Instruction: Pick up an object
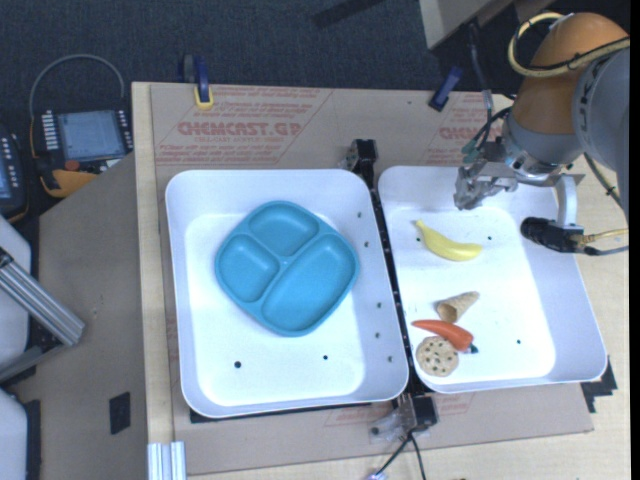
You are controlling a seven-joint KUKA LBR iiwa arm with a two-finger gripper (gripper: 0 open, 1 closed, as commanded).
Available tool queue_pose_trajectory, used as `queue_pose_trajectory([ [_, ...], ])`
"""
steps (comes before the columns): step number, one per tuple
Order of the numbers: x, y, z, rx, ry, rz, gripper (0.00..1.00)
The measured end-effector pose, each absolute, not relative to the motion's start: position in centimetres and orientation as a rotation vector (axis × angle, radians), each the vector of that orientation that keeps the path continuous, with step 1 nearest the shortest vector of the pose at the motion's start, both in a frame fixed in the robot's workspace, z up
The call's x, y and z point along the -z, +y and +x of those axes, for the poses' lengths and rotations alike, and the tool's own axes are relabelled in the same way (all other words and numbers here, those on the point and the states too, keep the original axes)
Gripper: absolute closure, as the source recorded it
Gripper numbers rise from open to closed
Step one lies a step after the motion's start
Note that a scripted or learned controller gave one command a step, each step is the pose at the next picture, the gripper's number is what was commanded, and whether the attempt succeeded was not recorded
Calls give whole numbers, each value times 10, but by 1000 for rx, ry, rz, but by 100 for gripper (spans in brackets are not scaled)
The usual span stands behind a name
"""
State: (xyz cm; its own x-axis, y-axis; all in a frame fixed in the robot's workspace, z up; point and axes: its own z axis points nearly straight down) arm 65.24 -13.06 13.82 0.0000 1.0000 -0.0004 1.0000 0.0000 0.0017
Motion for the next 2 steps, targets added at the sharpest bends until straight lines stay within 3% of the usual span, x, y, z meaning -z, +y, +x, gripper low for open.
queue_pose_trajectory([
  [2,-240,-136,662,-7,2218,2215,100],
])
